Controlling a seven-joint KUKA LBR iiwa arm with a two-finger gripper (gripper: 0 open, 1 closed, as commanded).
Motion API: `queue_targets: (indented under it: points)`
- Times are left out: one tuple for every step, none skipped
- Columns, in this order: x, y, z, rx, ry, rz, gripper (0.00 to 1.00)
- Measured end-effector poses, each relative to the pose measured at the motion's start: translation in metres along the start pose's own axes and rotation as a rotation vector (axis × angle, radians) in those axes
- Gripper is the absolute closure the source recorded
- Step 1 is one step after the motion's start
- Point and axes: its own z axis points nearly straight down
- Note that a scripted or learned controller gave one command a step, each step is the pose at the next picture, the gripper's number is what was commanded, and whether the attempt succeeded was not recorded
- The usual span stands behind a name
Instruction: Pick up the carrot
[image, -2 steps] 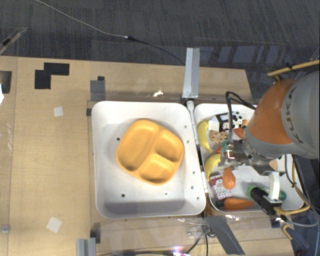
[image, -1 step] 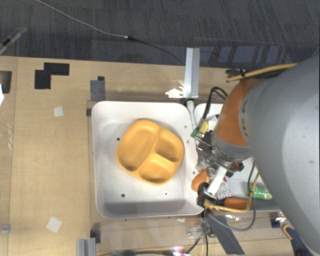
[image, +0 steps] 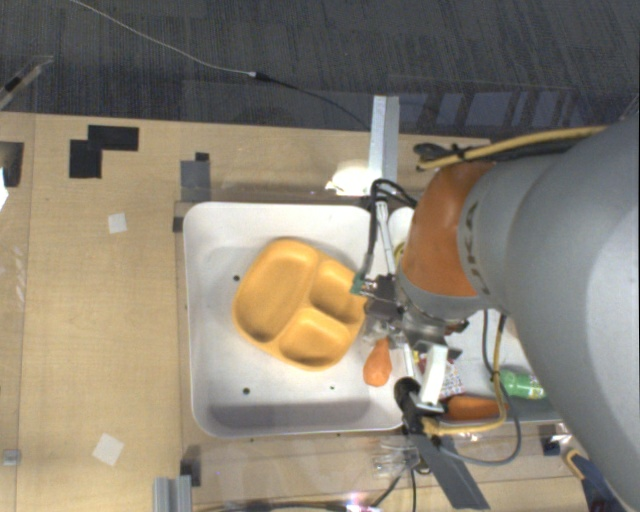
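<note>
No text, label, brand, number or sign can be read on anything here.

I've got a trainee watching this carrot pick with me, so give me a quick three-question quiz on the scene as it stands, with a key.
1. True or false: the carrot lies inside the yellow divided plate.
2. Which bin holds the yellow divided plate? A) left bin B) right bin
3. Fill in: the carrot sits at the left bin's ______ edge, just below the gripper.

Key:
1. False. It lies off the plate, to the plate's lower right.
2. A
3. right
</note>
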Motion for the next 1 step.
queue_targets:
  points:
    - [0.0010,0.0011,-0.0100,-0.001,0.001,-0.006,1.00]
